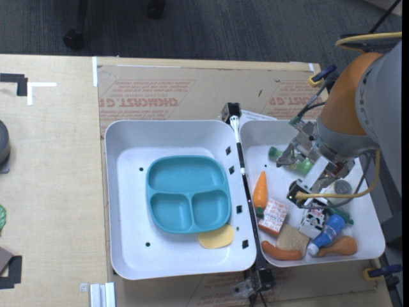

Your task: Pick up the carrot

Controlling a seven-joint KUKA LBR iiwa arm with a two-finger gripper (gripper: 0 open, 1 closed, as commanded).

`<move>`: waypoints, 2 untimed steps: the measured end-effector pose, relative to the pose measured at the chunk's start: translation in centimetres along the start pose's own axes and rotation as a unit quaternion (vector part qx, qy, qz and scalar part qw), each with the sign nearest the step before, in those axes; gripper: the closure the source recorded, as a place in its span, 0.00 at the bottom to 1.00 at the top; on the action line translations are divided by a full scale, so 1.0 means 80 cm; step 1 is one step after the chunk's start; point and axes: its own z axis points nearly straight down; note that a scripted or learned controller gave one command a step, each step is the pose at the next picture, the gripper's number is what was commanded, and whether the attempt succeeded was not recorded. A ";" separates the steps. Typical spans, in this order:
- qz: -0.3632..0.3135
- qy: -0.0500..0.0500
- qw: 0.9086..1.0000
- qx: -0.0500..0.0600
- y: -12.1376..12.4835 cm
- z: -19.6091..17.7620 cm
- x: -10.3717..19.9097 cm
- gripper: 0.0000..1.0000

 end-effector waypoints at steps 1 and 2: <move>0.021 0.000 1.000 0.002 -0.066 0.000 0.044 0.00; 0.079 0.000 0.997 0.001 0.048 0.000 0.020 0.00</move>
